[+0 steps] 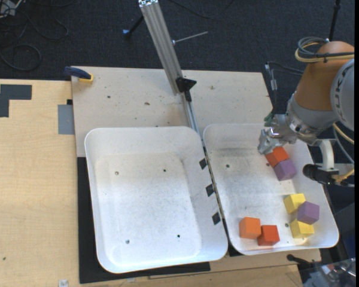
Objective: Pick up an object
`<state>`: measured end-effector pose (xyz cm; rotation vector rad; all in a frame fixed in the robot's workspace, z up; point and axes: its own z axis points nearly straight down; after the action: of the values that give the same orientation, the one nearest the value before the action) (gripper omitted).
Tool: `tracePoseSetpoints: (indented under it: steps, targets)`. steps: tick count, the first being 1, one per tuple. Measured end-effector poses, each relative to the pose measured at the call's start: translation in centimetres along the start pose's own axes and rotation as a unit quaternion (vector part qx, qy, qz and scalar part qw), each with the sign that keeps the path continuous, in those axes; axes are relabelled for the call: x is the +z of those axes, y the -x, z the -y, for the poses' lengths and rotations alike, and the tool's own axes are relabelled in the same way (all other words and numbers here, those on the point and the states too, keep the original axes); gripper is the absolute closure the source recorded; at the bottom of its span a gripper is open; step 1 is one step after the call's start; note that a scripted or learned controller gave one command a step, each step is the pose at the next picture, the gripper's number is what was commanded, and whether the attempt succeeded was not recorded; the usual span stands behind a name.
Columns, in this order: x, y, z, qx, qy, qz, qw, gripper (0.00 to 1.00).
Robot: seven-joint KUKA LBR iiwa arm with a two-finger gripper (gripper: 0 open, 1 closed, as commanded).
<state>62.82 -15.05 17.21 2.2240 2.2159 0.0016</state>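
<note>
Both bins (146,256) look like smooth white plastic (speckled with dark flecks). The counter (24,178) is pale matt wood. The slanted rail (161,40) at upper centre is ridged, silvery metal. The blocks (250,227) look matt.

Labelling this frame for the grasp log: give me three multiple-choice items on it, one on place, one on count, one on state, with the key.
1. Where are the blocks?
A. All in the bin on the view's right
B. All in the bin on the view's left
C. Split between both bins

2. How many purple blocks are there?
A. One
B. Two
C. Four

3. Where is the gripper?
A. Over the left bin's middle
B. Off the bench on the dark floor
C. At the right bin's far side, just above an orange block

Key:
1 A: every block lies in the right bin.
2 B: one purple block lies by the orange block, another purple block sits among the yellow blocks.
3 C: the gripper sits at the bin's far side, right above that orange block.
</note>
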Motion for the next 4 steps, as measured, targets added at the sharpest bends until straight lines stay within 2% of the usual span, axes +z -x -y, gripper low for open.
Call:
tracePoseSetpoints:
  steps: [1,2,4]
  targets:
    - [-4.6,0.1,-0.1,-0.002,0.000,0.000,1.0000,1.00]
    - [-5.4,-6.0,-0.8,-0.004,-0.001,-0.002,1.0000,1.00]
    - [-3.7,-16.5,-1.3,-0.004,-0.003,-0.001,1.0000,1.00]
